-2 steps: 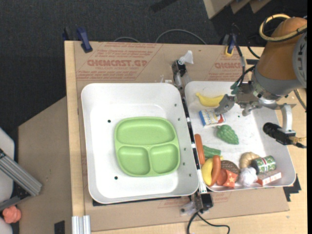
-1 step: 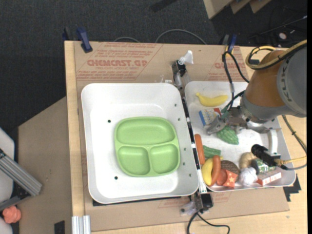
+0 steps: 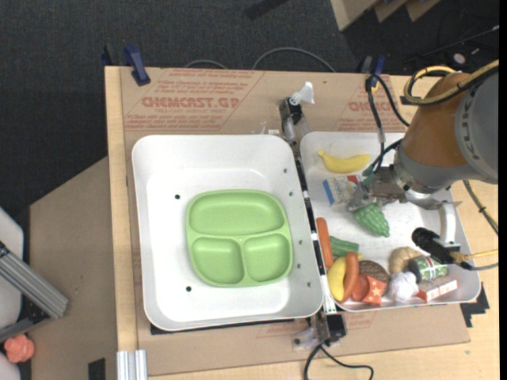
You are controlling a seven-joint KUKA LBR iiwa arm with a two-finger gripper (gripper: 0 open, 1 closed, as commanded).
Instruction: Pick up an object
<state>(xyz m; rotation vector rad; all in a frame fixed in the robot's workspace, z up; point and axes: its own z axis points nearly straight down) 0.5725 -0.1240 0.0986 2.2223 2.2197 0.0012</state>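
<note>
A heap of glossy plastic food (image 3: 372, 279) fills the right bin's (image 3: 467, 291) front edge; whether the fingers (image 3: 366, 199) are clenched, I cannot tell.

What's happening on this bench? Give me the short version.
A grey arm reaches into the right bin, its gripper low over the toy food, right at a green piece just below a banana. Nothing is visibly lifted. More toys crowd that bin's near end. The left bin holds a green tray with three compartments.

Two white bins (image 3: 150, 212) are counted, one green tray (image 3: 238, 237) at centre frame, one banana (image 3: 344, 162) at upper right, and two blue clamps (image 3: 136, 64) at the top.
</note>
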